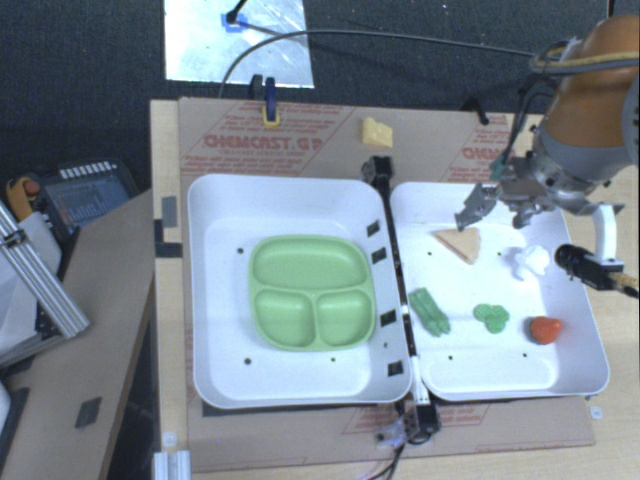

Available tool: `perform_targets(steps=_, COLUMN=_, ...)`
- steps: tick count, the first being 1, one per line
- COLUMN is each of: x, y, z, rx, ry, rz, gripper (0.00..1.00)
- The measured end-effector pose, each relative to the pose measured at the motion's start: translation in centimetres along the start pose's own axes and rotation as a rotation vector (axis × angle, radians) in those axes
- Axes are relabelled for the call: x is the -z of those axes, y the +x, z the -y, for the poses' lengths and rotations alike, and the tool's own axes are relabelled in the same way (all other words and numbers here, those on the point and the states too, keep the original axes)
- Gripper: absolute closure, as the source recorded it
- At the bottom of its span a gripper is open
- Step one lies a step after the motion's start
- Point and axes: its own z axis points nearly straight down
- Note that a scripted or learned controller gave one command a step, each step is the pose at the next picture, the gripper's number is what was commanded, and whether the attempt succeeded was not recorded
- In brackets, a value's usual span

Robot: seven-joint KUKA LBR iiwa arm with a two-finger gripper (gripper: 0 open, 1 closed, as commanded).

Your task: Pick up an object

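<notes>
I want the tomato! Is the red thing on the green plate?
No, the red thing lies in the right bin, while the green plate sits in the left bin.

Robot lab: cabled bench (300,128), bins (210,368).

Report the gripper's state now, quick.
Gripper: above the right bin, near the tan wedge; nothing seen held, and open or shut cannot be told.

Bins (300,193) smooth glossy white plastic; green tray (305,290) matt plastic; counter (420,133) brown cardboard; foil sheet (240,28) crinkled, shiny.
</notes>
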Motion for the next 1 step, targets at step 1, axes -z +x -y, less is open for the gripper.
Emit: perform_targets(steps=1, x=0.71, y=0.02, z=-0.21, rx=0.002, ry=-0.013, rz=0.001, gripper=0.00)
